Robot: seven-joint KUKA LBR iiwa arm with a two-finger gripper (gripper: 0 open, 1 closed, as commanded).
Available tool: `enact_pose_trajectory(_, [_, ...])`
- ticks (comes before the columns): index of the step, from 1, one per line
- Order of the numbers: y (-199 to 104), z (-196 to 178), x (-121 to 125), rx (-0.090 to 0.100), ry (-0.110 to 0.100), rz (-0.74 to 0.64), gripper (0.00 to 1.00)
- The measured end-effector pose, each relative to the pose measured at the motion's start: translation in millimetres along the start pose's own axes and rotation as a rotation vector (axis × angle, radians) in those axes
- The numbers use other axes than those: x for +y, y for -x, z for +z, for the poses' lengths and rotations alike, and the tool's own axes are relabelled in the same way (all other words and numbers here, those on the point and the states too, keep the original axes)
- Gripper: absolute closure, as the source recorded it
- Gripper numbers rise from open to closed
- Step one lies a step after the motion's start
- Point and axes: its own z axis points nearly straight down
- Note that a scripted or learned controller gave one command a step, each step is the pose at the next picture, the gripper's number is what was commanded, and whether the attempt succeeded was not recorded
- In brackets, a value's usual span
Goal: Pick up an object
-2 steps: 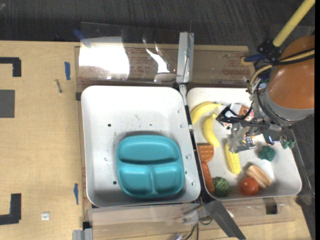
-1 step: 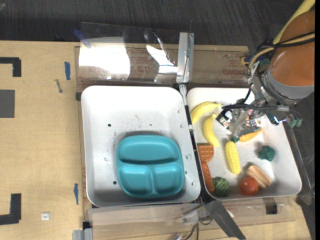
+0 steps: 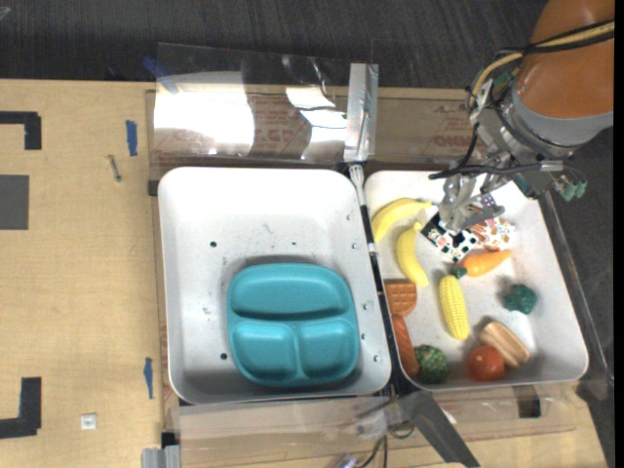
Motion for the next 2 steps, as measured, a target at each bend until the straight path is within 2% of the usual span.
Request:
enact_pose_trajectory(1, [54.5, -12.2, -12.4, 0.0, 0.001, -0.125, 1.0])
enact_pose_trajectory(2, [85.5, 38.2, -3.3, 0.006, 0.006, -0.247, 1.0])
